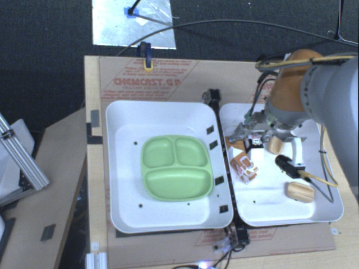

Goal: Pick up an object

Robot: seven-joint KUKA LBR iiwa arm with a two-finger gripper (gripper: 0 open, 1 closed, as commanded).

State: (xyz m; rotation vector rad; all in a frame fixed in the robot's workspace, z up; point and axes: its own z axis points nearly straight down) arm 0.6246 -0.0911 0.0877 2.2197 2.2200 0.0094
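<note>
My gripper [248, 132] is low over the back left part of the right bin [331, 209], under the grey arm with its orange band. Just in front of it lies an orange and white carton [244, 166], close to the bin's left wall. A small orange piece [238, 145] sits right below the gripper, partly hidden by it. A tan round piece [275, 144] lies to the gripper's right, and a tan wooden block [300, 191] rests toward the front right. Nothing is visibly held.
The left bin [123, 122] holds a green divided plate [176, 168] in its middle. A black divider with clips [220, 150] runs between the two bins. The arm covers the back right of the right bin.
</note>
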